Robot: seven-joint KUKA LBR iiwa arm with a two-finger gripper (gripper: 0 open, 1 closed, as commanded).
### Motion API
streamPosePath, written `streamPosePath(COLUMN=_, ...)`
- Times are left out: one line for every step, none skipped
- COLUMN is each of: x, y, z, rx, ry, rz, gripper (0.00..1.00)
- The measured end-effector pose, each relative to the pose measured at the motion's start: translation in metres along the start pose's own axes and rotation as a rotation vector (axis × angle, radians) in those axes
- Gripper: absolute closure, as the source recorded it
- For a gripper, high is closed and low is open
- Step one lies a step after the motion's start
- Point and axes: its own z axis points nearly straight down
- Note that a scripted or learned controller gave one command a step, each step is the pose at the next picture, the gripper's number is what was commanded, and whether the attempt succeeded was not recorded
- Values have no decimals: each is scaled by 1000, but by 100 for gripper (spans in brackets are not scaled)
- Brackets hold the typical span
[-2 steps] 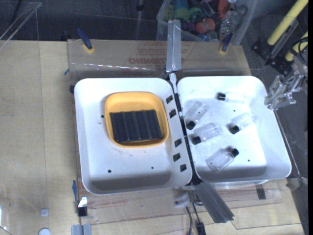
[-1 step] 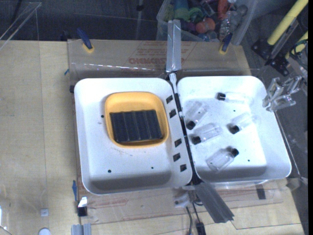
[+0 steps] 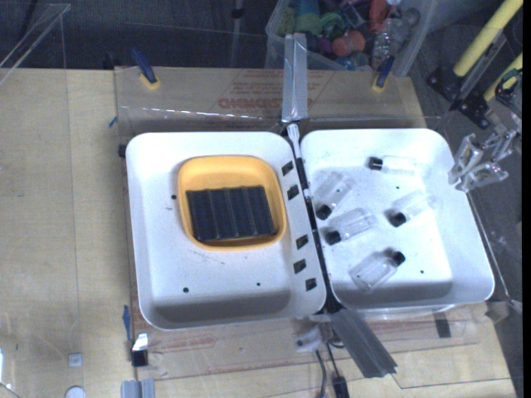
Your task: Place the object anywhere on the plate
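Note:
A yellow plate (image 3: 230,172) with a dark ridged insert (image 3: 231,213) lies in the left white bin (image 3: 158,247). Several small clear bottles with black caps lie scattered in the right white bin (image 3: 440,264): one at the back (image 3: 392,164), one near the divider (image 3: 332,191), one in the middle (image 3: 353,224), one toward the right (image 3: 411,207) and one at the front (image 3: 373,269). My gripper (image 3: 474,161) hangs at the right bin's outer right rim, above its back corner, apart from all the bottles and with nothing visibly in it.
A ridge with black tabs (image 3: 299,222) divides the two bins. A clear tub of colourful toys (image 3: 348,11) stands behind the bench. A yellow bar (image 3: 498,15) and dark gear sit at the upper right.

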Motion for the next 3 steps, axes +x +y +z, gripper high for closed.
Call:
streamPosePath(x=-18, y=-10, z=-7, rx=0, ry=-2, rz=-313, gripper=100)
streamPosePath(x=-43, y=-24, z=31, rx=-1, ry=-3, rz=-569, gripper=100)
streamPosePath(x=-24, y=-12, z=42, rx=-8, ry=2, rz=-773, gripper=100)
